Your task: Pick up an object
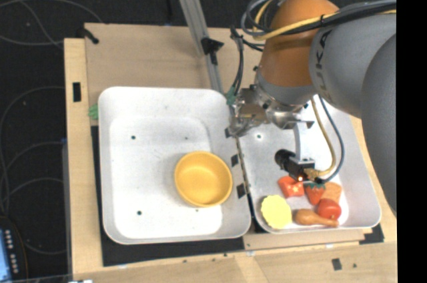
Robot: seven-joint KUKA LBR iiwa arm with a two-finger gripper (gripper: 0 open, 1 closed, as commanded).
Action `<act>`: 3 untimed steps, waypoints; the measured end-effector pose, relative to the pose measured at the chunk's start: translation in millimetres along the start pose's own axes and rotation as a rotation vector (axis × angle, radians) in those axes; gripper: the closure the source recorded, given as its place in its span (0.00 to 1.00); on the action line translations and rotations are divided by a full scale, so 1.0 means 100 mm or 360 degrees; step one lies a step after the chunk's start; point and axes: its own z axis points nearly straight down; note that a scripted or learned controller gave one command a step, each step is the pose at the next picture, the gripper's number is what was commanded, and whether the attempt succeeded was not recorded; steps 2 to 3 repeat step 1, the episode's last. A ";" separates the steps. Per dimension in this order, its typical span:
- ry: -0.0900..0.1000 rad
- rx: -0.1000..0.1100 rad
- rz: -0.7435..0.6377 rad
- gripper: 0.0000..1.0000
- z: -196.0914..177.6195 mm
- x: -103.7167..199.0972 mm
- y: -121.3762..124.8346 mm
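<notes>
A yellow bowl (203,178) sits upright in the left bin (133,141), near its front right corner. In the front of the right bin (360,201) lies a cluster of toy foods: a pale yellow round piece (275,211), a red piece (291,187), an orange piece (331,191), a red tomato-like piece (328,209) and a tan drumstick-shaped piece (313,217). My gripper (241,120) hangs over the back left part of the right bin, close to the wall between the bins. It is well behind the food cluster and apart from the bowl.
The grey arm with its orange band (297,41) covers the back of the right bin. A slanted metal rail (193,15) stands behind the bins. The dividing walls (239,168) run between bowl and toys. The wooden bench (147,55) frames both bins.
</notes>
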 end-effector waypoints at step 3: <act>0.0003 0.0000 -0.0003 1.00 0.03 0.56 -0.14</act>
